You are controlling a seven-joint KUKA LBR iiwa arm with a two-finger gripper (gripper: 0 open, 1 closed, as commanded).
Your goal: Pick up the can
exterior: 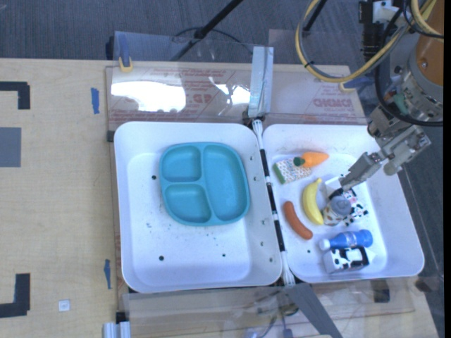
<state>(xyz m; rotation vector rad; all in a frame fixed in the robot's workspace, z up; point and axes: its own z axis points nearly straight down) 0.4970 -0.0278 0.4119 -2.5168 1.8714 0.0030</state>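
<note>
The can (341, 205) stands in the right bin (402, 217), showing a round grey lid and a patterned side, just right of the banana (312, 201). My gripper (343, 186) reaches in from the upper right at a slant. Its tip sits right above the can's far edge, close to or touching the lid. The gripper's body hides part of the can's back side.
Around the can in the right bin lie a carrot (312, 159), a white dotted block (292, 170), a red sausage (297, 220), a blue bottle (347, 240) and a cow-patterned carton (347, 258). The left bin (134, 259) holds a teal divided plate (204, 183).
</note>
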